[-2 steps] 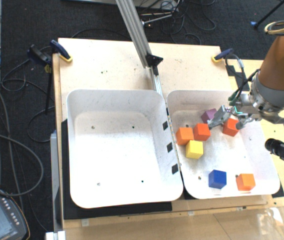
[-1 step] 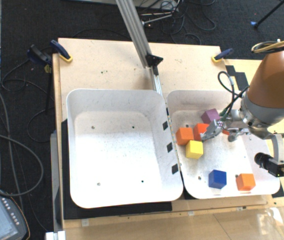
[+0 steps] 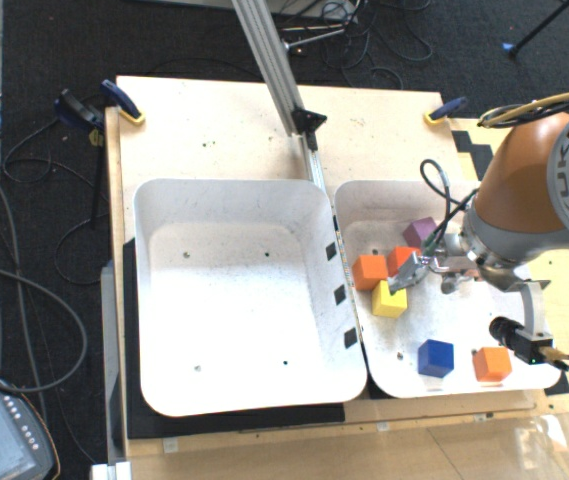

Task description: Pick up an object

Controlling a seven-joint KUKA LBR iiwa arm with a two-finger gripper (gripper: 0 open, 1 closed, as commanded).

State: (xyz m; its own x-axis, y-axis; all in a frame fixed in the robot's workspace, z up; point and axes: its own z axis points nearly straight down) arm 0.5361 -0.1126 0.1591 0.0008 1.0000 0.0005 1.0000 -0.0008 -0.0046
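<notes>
Several small blocks lie in the right bin [image 3: 459, 398]. An orange block [image 3: 369, 270], a red-orange block [image 3: 400, 258] and a yellow block [image 3: 389, 301] are bunched near its left wall, with a purple block [image 3: 421, 231] just behind them. A blue cube [image 3: 435, 358] and an orange cube [image 3: 491, 364] sit near the front edge. My gripper [image 3: 409, 274] reaches in from the right, low over the bunch, with its tip at the yellow block's top edge beside the red-orange block. The wrist hides part of the bin behind it.
The left bin [image 3: 234, 298] stands beside the right one, and their walls meet along a ridge [image 3: 342, 278]. A slanted metal pole [image 3: 269, 48] rises at the back. Cables hang off the wrist [image 3: 439, 193]. Clamps hold the board corners.
</notes>
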